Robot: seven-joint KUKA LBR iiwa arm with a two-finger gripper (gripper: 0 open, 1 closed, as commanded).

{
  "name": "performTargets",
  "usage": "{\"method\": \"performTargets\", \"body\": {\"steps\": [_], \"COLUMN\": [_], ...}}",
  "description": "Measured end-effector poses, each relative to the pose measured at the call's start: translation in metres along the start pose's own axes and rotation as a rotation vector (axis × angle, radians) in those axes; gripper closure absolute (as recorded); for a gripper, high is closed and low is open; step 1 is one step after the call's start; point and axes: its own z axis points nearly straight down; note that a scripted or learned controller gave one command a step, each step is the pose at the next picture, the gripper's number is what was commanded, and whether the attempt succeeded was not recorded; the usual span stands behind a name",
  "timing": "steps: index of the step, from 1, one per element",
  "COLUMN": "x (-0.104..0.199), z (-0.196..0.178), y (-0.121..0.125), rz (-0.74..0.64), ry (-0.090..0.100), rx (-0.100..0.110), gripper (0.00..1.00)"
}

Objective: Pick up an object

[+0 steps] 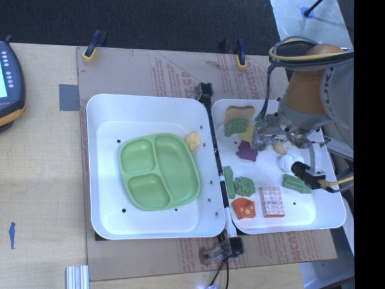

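Bench (42, 179): wooden, carrying a cardboard sheet and two shallow white bins side by side.
Left bin (102, 221): holds a green divided plate (159, 172) and a small pale yellow piece (192, 140) just beside the plate's upper right corner.
Right bin (328, 212): holds the small toy foods that are candidates for the pick.
Arm (310, 89): reaches in from the right and hangs over the upper part of the right bin.
End effector (264, 136): low over the bin's upper middle; whether it is released or clenched cannot be told from this angle, and nothing can be made out in its grasp.
Purple piece (246, 151): the nearest thing, lying just below and to the left of the end effector, compact with no clear long axis.
Green leafy piece (236, 126): just to the left, beside a slice of bread (239, 112).
Farther items: green stick (228, 181), red box (272, 201) and red wedge (243, 208), all towards the near edge.
Judgement: a short shift down-left would likely centre on the purple piece.
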Motion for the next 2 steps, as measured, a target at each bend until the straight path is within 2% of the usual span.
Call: {"method": "performTargets", "body": {"steps": [1, 2], "x": [0.0, -0.001], "z": [0.0, -0.01], "y": [0.0, 0.0], "rz": [-0.001, -0.001], "ry": [-0.001, -0.002], "rx": [0.001, 0.0], "gripper": [0.0, 1.0]}}
